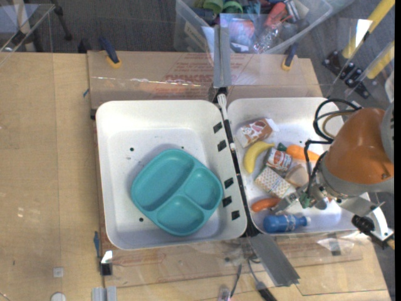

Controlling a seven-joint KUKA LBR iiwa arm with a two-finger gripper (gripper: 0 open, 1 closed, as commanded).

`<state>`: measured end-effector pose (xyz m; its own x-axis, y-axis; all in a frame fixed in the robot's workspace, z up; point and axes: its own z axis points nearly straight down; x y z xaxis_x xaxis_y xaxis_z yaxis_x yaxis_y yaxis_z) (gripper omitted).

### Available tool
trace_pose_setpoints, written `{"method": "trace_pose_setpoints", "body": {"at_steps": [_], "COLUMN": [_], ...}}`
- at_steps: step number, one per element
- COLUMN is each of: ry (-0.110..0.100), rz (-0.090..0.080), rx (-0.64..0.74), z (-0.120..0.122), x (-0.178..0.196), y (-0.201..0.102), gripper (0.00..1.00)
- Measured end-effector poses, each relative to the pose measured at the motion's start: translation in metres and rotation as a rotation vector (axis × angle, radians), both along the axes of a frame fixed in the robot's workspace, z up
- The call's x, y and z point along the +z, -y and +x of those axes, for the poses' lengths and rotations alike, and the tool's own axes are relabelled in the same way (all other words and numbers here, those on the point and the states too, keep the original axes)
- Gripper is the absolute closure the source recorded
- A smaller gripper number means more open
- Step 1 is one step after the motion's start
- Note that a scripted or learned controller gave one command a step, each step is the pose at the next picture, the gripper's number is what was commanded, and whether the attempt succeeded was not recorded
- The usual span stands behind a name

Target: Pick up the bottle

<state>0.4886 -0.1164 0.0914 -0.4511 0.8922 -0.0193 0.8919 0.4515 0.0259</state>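
Observation:
A blue bottle (285, 222) lies on its side along the front wall of the right bin (326, 108). My gripper (301, 199) hangs low just above and slightly right of it, under the orange band of the arm (356, 150). The wrist and nearby items crowd the gripper's tip, and nothing can be seen held in it. The bottle rests on the bin floor.
The right bin also holds a banana (250, 157), a red-and-white packet (255, 132), a small can (279, 160), a cracker-like square (270, 182), an orange carrot (296, 150) and a red chili (265, 203). A teal divided plate (177, 192) lies in the left bin (113, 168).

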Motion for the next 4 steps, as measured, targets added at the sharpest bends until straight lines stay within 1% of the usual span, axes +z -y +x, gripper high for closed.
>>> {"method": "trace_pose_setpoints", "body": {"at_steps": [1, 2, 3, 4], "ry": [-0.010, 0.011, -0.012, -0.011], "rz": [-0.004, -0.017, 0.008, -0.002], "rx": [0.101, 0.407, -0.137, 0.083], "z": [0.004, 0.004, 0.008, -0.003], "x": [-0.001, 0.003, -0.001, -0.001], "y": [-0.008, -0.015, -0.019, -0.014], "gripper": [0.00, 0.00, 0.00, 0.00]}}
